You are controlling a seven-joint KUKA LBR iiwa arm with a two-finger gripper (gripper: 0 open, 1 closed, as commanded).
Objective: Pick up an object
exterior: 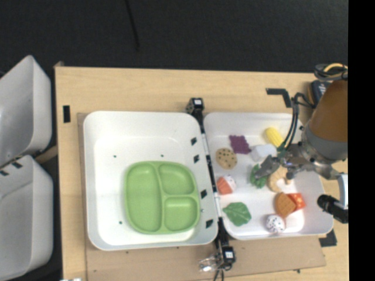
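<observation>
My gripper (274, 165) is low over the middle of the right bin (310, 230), reaching in from the right below the orange-banded wrist (331, 113). It hangs right by a dark green broccoli-like piece (256, 177) and a cream-coloured piece (278, 182); whether it touches either is unclear. Around it lie a yellow corn cob (273, 136), purple grapes (238, 143), a round cookie (225, 157), a red and white piece (225, 184), a green leaf (237, 213), an orange waffle-like piece (285, 204) and a white die (274, 223).
The left bin (105, 133) holds a green divided plate (161, 197). A ridge with black clips (205, 174) separates the two bins. The arm's body and cables cover the right bin's far right corner.
</observation>
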